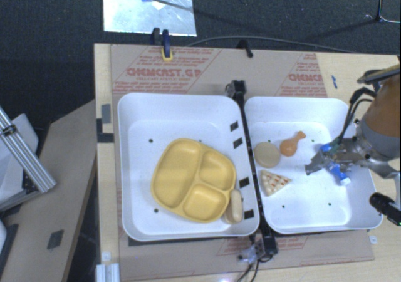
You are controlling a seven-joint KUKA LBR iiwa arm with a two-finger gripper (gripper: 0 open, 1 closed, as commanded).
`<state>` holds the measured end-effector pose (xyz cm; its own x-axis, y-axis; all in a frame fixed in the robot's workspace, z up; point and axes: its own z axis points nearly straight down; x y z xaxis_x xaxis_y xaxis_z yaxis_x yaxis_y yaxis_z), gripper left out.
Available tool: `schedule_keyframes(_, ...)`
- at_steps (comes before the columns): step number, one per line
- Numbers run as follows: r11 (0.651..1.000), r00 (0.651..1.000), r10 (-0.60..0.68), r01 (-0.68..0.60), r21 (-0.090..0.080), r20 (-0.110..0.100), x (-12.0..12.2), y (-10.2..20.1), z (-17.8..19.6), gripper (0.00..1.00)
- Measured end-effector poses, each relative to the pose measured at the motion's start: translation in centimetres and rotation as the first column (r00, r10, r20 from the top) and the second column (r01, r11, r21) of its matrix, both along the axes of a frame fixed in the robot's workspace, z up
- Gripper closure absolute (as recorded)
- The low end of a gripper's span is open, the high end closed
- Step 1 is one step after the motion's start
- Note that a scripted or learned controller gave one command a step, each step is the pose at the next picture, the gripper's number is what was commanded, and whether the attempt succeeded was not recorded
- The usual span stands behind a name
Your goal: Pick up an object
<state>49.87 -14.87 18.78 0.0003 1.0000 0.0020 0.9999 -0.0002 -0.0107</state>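
Note:
The right bin (301, 215) holds three small food toys. They are an orange drumstick (292, 143), a round tan cookie (267, 154) and a pizza slice (274, 182). My gripper (321, 163) hangs low over the right side of this bin, a little to the right of the drumstick and the pizza slice and touching neither. Blue parts (341, 174) show at its wrist. In the left bin (144, 118) lie a yellow divided tray (194, 179) and a pale bread roll (235, 206) against the tray's lower right edge.
The grey arm with its orange band (383, 111) comes in over the right bin's right rim. A black divider with clips (245, 149) runs between the bins. Cardboard (188, 67) lies under both bins, and a metal post (25, 155) stands at the far left.

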Motion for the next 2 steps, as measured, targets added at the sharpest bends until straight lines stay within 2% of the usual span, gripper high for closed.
schedule_keyframes(1,1.0,1.0,0.003,-0.003,-0.002,0.012,0.3,0.0,0.6,0.0)
schedule_keyframes(2,1.0,1.0,0.002,-0.002,-0.001,0.007,-0.7,0.3,-4.9,0.0)
